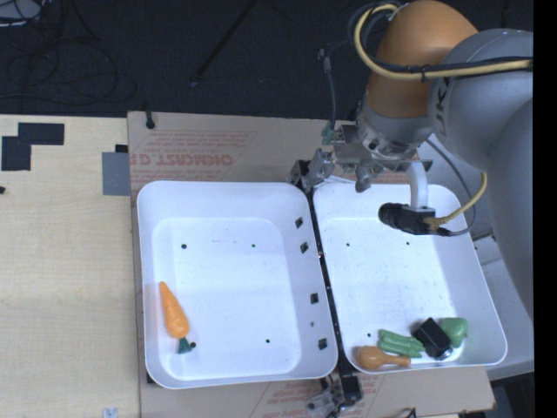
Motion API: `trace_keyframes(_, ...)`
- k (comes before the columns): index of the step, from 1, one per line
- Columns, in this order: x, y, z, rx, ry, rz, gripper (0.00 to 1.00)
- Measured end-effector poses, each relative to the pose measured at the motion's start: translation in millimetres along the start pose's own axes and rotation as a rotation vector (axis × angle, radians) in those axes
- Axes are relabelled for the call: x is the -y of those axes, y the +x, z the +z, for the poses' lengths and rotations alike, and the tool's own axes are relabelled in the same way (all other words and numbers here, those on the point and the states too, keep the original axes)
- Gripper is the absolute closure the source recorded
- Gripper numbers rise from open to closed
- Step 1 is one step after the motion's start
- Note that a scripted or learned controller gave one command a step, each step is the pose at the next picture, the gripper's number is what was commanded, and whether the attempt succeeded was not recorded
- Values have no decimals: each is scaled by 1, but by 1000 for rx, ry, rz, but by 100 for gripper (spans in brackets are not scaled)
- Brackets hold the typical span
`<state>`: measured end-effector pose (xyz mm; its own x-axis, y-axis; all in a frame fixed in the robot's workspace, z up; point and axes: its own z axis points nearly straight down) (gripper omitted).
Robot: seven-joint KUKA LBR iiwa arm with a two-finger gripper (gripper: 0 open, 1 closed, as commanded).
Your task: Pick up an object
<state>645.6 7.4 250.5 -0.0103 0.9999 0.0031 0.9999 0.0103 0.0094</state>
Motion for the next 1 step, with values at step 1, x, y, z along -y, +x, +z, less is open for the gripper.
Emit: trace_keyframes(1,-1,70,-77,1,3,3,0)
